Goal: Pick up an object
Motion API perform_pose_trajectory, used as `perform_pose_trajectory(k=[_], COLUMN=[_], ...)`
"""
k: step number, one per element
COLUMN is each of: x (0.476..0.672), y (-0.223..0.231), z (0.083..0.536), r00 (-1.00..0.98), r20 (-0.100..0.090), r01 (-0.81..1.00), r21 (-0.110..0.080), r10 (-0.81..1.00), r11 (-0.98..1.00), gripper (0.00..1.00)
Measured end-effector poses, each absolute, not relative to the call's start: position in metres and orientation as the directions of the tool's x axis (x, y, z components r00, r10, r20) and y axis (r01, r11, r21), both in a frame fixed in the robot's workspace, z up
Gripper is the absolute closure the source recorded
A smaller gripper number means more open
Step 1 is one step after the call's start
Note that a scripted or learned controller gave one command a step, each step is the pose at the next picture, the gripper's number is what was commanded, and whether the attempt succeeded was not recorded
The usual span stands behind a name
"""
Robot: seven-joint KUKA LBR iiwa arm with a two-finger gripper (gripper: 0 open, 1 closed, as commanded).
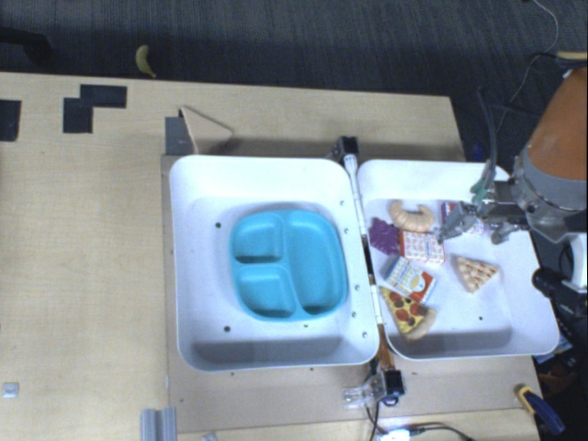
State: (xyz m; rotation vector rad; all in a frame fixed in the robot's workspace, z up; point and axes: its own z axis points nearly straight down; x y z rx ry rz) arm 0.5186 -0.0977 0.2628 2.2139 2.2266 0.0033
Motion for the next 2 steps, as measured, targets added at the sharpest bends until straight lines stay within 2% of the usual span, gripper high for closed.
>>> perform_pose_trajectory(k=[1,2], x=[0.500,0.489], y=[-0.175,-0.165], z=[0.181,0.087], r00=[-0.001,-0.002], r20=[0.000,-0.002], r01=[1.000,1.000], r21=[-0.001,0.008], r10=[1.000,1.000], r11=[0.001,0.002], gripper=[0.00,0.00])
